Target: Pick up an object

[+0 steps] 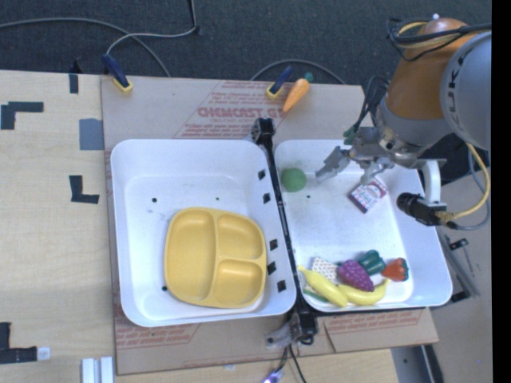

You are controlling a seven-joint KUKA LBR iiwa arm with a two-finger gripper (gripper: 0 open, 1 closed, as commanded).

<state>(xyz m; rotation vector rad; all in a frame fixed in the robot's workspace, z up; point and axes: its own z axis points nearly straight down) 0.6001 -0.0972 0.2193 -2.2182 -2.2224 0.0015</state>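
Observation:
My gripper [350,172] hangs over the back of the right bin [415,238], open, its grey fingers [328,167] spread wide with nothing between them. A small pink-and-white packet [367,195] lies just below the right finger, on the bin floor. Left of the gripper, a green ball [294,179] rests near the divider. Along the bin's front edge lie a yellow banana [345,294], purple grapes [355,275], a green pepper [370,260], a red piece [396,271] and a checkered cracker [322,266].
The left bin [144,214] holds a yellow divided plate [215,258]. An orange carrot [295,94] lies on the cardboard behind the bins, beside a clamp [279,82]. The arm's orange band [423,70] and cables crowd the right side.

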